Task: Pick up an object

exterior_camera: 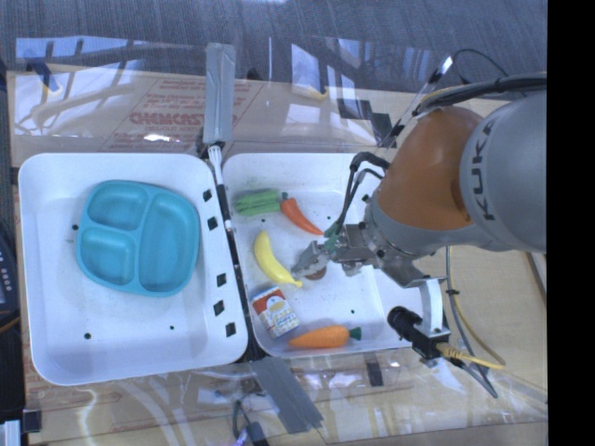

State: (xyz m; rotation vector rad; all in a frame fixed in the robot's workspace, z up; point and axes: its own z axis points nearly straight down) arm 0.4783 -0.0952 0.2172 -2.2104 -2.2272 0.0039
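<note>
The gripper is seen low inside the right bin, reached in from the right by the grey arm with its orange band. Whether the gripper is apart or together cannot be told, and nothing is visibly held by it. A yellow banana lies just to the left of the gripper, very near it. Above the gripper, toward the bin's far wall, a small orange carrot is found, with a green vegetable touching it on its left. Below the gripper, a small red and white carton lies beside the bin's left wall, and a larger orange carrot rests along the near wall. Left of the right bin, the left bin is set, and a blue divided plate lies in it. Both bins are carried by a desk covered with clear plastic sheeting. Beyond the desk, dark grey carpet is seen.
</note>
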